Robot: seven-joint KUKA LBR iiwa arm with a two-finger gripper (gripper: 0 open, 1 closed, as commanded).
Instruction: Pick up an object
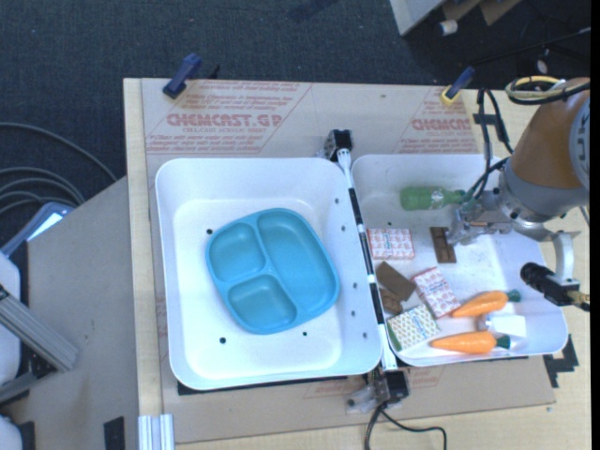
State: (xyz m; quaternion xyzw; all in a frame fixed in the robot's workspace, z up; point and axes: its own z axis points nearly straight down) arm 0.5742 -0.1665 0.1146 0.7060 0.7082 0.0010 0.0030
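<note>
Over the right bin [370,172], the gripper [466,225] hangs low; its state cannot be told.
Just beside it lie a brown block [442,245] and a green bottle [429,197]; carrots [483,303] nearer. A blue plate [271,270] fills the left bin [178,251].

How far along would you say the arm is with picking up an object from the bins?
Nothing looks lifted yet: the carrots, green bottle and packets all lie in the right bin. The gripper sits low near the brown block. Grasping and lifting remain.
</note>
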